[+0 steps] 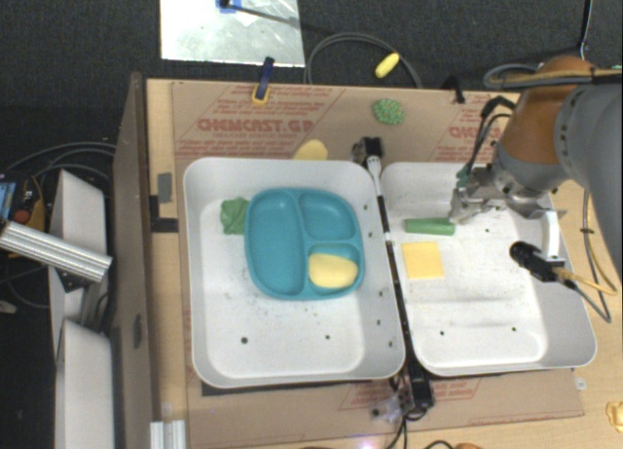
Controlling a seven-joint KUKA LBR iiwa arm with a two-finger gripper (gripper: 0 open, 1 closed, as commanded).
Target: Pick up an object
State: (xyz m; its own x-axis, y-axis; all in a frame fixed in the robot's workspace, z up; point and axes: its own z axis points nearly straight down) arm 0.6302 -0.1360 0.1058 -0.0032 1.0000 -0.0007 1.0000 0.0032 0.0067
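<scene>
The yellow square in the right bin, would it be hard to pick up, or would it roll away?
The yellow square looks thin and lies flat on the right bin, so it probably won't roll. Being so flat, its edges may be hard for the end effector to pinch. It likely weighs little and might slide when pushed.

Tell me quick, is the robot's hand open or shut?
Gripper: cannot be told. It sits over the right bin, by the green stick.
</scene>
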